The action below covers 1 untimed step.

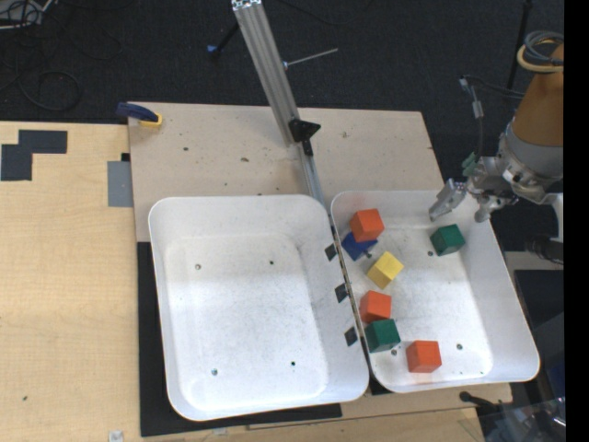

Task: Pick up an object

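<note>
While the claw point(465, 206) hangs with its fingers spread and nothing between them, no object is picked yet. Well in front of the claw lie an orange cube point(423, 355), a dark green cube point(383, 334) and a yellow cube point(386, 268). Just below the claw sits the green cube point(447, 239), the likeliest target; descent, closing and lifting remain.

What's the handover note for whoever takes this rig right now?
Gripper: open, nothing between its fingers, above the right bin's far edge, just beyond the green cube.
Also in the right bin: orange cube against the blue cube, yellow cube, two more orange and one green nearer the front.
Done: no pick yet.
Left: grasp and lift one; the far green cube looks closest.
</note>
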Each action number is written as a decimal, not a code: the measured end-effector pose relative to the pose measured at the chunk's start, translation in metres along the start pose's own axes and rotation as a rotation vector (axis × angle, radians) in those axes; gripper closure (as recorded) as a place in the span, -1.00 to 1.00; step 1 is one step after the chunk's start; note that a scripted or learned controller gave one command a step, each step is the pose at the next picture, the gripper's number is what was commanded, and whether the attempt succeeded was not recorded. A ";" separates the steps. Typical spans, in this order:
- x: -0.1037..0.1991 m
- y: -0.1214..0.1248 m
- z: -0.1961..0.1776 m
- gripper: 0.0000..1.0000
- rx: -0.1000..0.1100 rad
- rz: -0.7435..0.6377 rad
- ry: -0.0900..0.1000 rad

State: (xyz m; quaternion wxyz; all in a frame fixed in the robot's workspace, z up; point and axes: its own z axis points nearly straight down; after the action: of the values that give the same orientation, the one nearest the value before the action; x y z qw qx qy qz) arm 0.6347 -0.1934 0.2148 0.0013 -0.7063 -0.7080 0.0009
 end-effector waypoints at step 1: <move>0.000 0.000 0.000 -1.00 0.001 -0.002 0.000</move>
State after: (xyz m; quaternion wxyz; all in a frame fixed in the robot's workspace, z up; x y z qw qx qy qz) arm 0.6348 -0.1931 0.2148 0.0014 -0.7054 -0.7088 0.0012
